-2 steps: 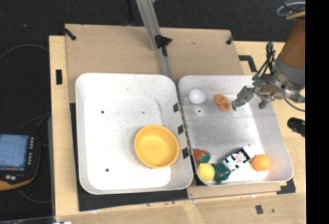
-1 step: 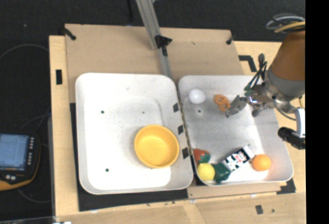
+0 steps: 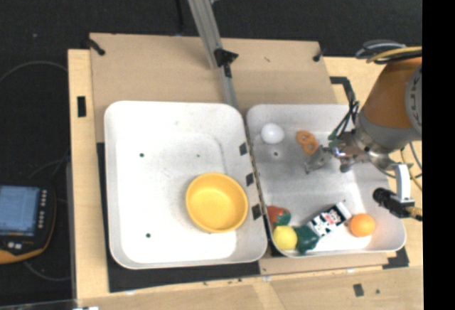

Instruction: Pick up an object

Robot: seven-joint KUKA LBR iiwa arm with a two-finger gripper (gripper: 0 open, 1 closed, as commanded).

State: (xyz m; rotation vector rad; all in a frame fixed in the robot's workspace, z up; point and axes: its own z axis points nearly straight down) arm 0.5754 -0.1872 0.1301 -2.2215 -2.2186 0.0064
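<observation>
Fingers [image 3: 328, 157] over the right bin [image 3: 284, 173], their state unclear, near a small orange piece [image 3: 307, 141].

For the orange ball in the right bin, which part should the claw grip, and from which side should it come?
The orange ball is round, so probably grip it across its widest middle, coming straight down from above. It lies near the right bin's front right corner, with the wall close by and a black-and-white box to its left. A side approach looks crowded; the fingers may fit best along the free front-back line.
</observation>
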